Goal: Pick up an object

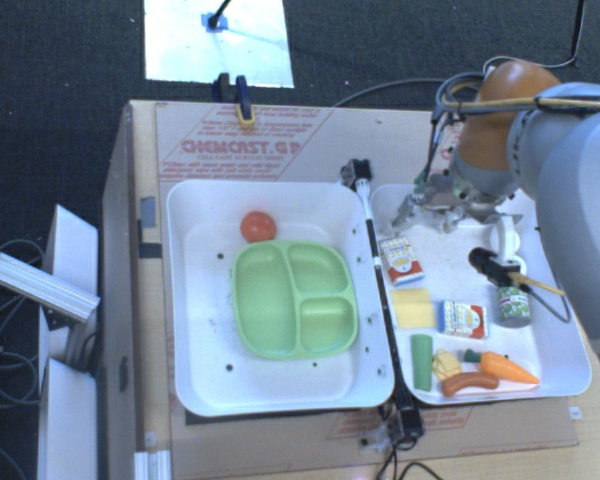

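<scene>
Objects all lie in the two bins, none lifted, so the pick isn't done.

Near end of right bin [565,353]: sausage [465,383], carrot [505,368], yellow piece [445,365] and green cylinder [421,361], bunched close together.

Next row back: yellow block [413,308], printed carton [463,319] just beside it, small can [513,306] toward the right wall.

Further back: red-and-white carton [401,260], near the wall shared with the left bin.

Left bin [195,268]: green divided plate [295,298] in the middle, red ball [258,226] just beyond its far rim. Touching or not, can't tell.

Far end of right bin: tool [425,208] sits low over the far left corner, with the arm reaching in from the right. Wide or narrow can't be told at this angle. Nothing shows in its hold.

Closest candidate is the red-and-white carton, just on the near side of the tool and apart from it.

Judgement: approach stage at best. What's left is to settle over one item, close on it and lift it clear of the bin.

Likely snag: the carton lies close to the bin wall, so clearance on that side looks tight.

Cardboard-topped table [240,148] beyond the bins carries nothing relevant to the pick.
</scene>
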